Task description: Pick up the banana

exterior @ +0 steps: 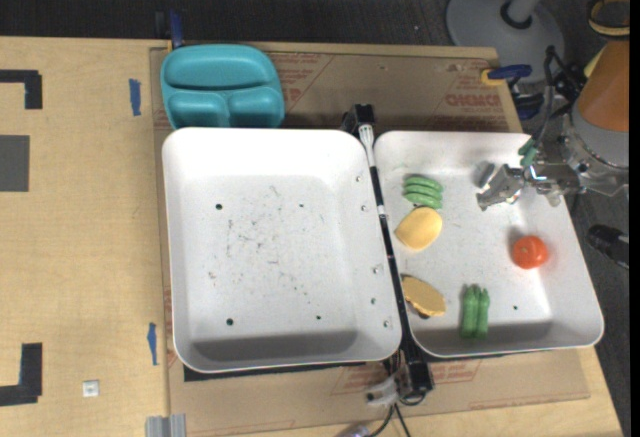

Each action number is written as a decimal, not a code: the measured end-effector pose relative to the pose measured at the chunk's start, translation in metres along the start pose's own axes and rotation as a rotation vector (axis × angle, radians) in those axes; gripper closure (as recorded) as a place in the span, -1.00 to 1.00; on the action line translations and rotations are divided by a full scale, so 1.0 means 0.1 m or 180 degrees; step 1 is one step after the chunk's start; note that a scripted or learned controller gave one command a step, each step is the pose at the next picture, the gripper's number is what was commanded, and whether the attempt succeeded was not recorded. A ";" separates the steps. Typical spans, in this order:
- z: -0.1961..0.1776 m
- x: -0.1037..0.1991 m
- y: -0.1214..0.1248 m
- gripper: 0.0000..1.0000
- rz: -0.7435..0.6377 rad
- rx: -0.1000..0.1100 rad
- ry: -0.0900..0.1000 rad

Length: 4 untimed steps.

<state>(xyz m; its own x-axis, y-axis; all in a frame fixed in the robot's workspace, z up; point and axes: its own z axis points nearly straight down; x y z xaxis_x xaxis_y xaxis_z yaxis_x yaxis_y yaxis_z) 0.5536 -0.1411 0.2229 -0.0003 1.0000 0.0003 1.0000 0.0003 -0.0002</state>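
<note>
The short yellow plastic banana (418, 229) lies in the right white bin (560, 325), near its left wall, just below the ribbed green toy vegetable (423, 190). The metal two-finger gripper (490, 188) hangs to the right of the banana, apart from it and holding nothing. I think the banana is light, stiff and a little slippery, so a grip across its thick middle seems best.

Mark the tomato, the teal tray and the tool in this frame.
tomato (529, 251): camera view, middle of its red top.
teal tray (221, 85): camera view, on the divider between its compartments.
tool (495, 187): camera view, between its tips, above the right bin.
</note>
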 end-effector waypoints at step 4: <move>1.37 3.31 -0.75 -1.00 0.0874 0.0005 0.0008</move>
<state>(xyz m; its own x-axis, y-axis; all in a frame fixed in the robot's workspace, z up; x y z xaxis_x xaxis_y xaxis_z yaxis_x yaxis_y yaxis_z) 0.4790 0.1902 0.0858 0.2710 0.9626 0.0027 0.9626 -0.2710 -0.0021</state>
